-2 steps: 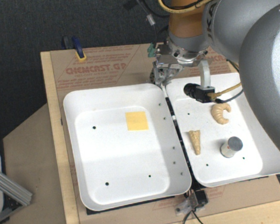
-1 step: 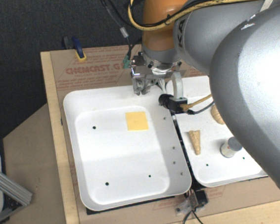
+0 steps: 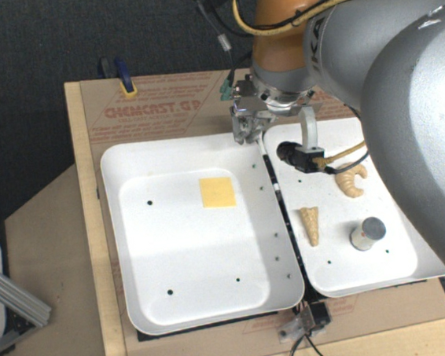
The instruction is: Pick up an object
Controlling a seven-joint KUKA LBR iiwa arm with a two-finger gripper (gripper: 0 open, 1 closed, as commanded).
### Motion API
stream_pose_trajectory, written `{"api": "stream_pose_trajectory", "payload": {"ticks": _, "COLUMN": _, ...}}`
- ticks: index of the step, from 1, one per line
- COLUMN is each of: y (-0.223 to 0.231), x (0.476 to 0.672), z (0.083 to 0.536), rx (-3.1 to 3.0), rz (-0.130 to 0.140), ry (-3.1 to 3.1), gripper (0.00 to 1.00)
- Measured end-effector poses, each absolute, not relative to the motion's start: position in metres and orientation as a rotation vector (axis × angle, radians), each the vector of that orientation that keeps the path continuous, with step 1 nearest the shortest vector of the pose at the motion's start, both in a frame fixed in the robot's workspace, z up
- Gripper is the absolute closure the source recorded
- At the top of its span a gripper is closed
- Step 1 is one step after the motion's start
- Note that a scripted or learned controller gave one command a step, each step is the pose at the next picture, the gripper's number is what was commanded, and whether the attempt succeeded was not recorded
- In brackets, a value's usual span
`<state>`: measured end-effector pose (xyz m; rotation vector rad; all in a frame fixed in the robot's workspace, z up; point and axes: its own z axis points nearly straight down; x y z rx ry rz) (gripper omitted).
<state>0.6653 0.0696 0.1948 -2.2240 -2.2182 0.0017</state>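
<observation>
The yellow square (image 3: pixel 218 192) lies flat in the left bin (image 3: pixel 132 222), toward 1 o'clock of its floor, alone there. Red print on the brown board (image 3: pixel 159 101) beyond the bins reads "CHEMCAST G.P". The gripper (image 3: pixel 247 129) hangs over the far rims where the two bins meet, at 1 o'clock from the square; whether it is apart or together cannot be told. In the right bin (image 3: pixel 375 272) lie a cone (image 3: pixel 312 224), a curled tan piece (image 3: pixel 352 180) and a grey cylinder (image 3: pixel 367 233). A blue clamp (image 3: pixel 124 74) grips the surface's far edge.
</observation>
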Motion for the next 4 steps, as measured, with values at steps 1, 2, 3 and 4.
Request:
{"api": "stream_pose_trajectory", "payload": {"ticks": 1, "y": 0.027, "x": 0.667, "z": 0.207, "rx": -2.227, "rz": -0.002, "ry": -2.22, "gripper": 1.0}}
{"api": "stream_pose_trajectory", "payload": {"ticks": 2, "y": 0.022, "x": 0.667, "z": 0.205, "rx": -2.223, "rz": 0.0, "ry": -2.221, "gripper": 1.0}}
{"api": "stream_pose_trajectory", "payload": {"ticks": 3, "y": 0.072, "x": 0.666, "z": 0.183, "rx": -2.213, "rz": 0.003, "ry": -2.224, "gripper": 1.0}}
{"api": "stream_pose_trajectory", "payload": {"ticks": 4, "y": 0.044, "x": 0.667, "z": 0.198, "rx": -2.226, "rz": -0.002, "ry": -2.221, "gripper": 1.0}}
